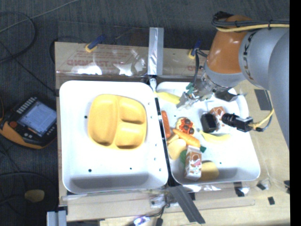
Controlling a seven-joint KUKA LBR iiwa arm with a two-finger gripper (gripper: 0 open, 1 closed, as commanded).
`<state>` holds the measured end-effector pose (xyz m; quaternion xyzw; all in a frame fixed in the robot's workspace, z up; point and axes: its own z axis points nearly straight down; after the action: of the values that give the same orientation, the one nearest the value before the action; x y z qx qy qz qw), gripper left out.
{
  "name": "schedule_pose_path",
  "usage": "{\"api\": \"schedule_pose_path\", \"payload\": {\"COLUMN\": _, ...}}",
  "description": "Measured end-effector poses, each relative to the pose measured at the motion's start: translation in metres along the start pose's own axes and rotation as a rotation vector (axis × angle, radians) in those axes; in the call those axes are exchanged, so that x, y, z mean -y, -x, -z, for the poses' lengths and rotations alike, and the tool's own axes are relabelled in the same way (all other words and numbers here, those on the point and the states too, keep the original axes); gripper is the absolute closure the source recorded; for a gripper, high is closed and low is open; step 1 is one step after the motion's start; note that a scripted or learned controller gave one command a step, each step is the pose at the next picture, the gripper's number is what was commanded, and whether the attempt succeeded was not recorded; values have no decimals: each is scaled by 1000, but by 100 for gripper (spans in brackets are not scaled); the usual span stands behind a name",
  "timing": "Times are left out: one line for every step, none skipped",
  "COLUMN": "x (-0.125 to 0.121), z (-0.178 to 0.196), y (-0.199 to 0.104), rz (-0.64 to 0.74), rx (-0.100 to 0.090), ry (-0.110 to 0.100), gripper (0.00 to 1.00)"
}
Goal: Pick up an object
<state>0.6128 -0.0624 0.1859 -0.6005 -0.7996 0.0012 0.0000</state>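
The arm reaches in from the right, and its gripper (187, 100) hangs over the far part of the right bin (249, 171), close to the divider between the two bins. Whether the pincer is apart or together cannot be told from this slant, and nothing shows between its tips.

Just left of the gripper lies a yellow banana (167, 97). Nearer sit a red sausage (165, 124), an orange carrot (184, 136), and a small juice carton (193, 162) toward the near wall.

The left bin (75, 173) holds a yellow divided tray (117, 121) at its middle.
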Motion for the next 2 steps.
{"api": "schedule_pose_path", "payload": {"x": 16, "z": -2, "y": 18, "rz": 149, "rx": 1, "ry": 1, "gripper": 100}}
{"api": "schedule_pose_path", "payload": {"x": 16, "z": -2, "y": 17, "rz": 150, "rx": 0, "ry": 1, "gripper": 0}}
